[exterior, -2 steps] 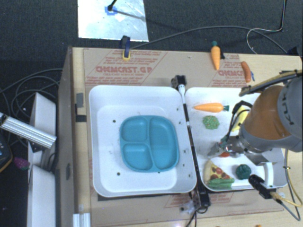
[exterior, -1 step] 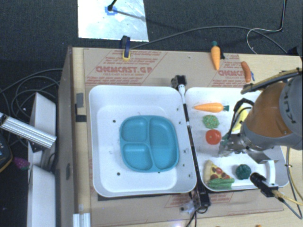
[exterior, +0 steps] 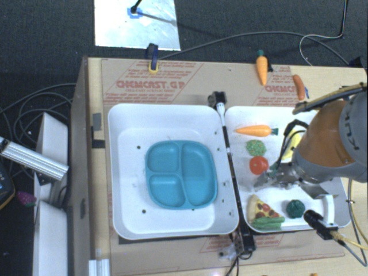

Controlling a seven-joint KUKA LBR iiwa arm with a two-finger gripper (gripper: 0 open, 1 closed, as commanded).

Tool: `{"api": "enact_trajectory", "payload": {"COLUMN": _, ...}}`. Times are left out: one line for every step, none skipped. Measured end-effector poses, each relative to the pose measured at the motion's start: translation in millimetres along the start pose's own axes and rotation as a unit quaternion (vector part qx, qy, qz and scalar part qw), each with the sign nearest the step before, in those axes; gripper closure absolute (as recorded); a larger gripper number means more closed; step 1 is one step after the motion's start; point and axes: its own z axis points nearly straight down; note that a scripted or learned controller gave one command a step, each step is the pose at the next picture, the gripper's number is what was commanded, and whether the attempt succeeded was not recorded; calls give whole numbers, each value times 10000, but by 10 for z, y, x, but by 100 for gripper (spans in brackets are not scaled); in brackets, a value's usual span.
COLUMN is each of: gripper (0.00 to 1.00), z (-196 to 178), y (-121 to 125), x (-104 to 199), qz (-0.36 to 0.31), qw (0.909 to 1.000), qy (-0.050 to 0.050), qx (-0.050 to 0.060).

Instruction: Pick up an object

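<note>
Nearest the lens, at the front of the right bin: a pizza slice with a green strip along its lower edge, and beside it a dark green broccoli-like piece. Further back in the same bin, in a line: a red tomato, a green leafy piece, and an orange carrot lying crosswise near the back wall. Arm, grey with an orange band, reaches in over the right bin; its jaws hang low just right of the tomato and above the pizza slice, nothing visible between them; whether they are released or clenched cannot be told. Left bin: one blue divided plate, centred. On the desk behind the bins: a second carrot, an orange sausage-like piece, a blue and yellow clamp.
</note>
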Motion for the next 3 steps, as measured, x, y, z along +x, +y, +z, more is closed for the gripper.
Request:
{"api": "enact_trajectory", "payload": {"gripper": 0, "z": 68, "y": 525, "x": 78, "qz": 2, "qw": 10000, "qy": -8, "qx": 7}}
{"api": "enact_trajectory", "payload": {"gripper": 0, "z": 110, "y": 836, "x": 124, "qz": -4, "qw": 10000, "qy": -8, "qx": 9}}
{"api": "enact_trajectory", "payload": {"gripper": 100, "z": 5, "y": 843, "x": 123, "qz": -21, "qw": 10000, "qy": -9, "qx": 2}}
